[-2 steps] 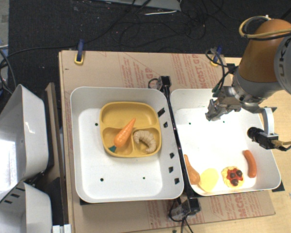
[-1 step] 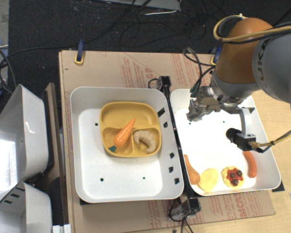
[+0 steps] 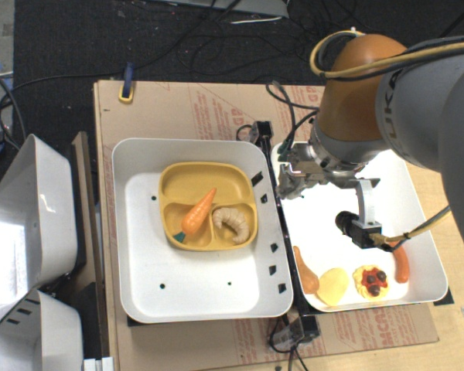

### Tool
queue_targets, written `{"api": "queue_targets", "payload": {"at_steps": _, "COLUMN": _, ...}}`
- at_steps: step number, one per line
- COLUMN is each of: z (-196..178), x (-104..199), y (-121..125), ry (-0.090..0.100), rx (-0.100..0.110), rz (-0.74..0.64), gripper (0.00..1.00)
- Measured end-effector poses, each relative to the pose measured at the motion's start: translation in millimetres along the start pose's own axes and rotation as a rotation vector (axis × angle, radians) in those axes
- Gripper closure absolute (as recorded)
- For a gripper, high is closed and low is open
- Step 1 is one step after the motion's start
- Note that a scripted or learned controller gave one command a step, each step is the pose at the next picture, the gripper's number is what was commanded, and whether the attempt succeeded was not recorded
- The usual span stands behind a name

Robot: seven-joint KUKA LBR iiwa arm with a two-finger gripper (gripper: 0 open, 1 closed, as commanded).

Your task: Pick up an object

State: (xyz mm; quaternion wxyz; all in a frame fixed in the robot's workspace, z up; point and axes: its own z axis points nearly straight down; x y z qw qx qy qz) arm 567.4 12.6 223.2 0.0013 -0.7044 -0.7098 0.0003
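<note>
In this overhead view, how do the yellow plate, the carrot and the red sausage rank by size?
Largest: yellow plate, by far.
Middle: carrot.
Smallest: red sausage, somewhat shorter and thinner than the carrot.

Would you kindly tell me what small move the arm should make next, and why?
Probably shift the gripper toward the lower end of the right bin, over the pale yellow piece. The gripper hangs over bare bin floor, while that bin's items lie along that end.
</note>
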Motion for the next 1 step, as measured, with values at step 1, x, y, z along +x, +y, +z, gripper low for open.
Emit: {"api": "queue_targets", "payload": {"at_steps": 1, "z": -4.5, "x": 60.9, "y": -15.4, "ry": 0.001, "rx": 0.0, "rz": -0.002, "gripper": 1.0}}
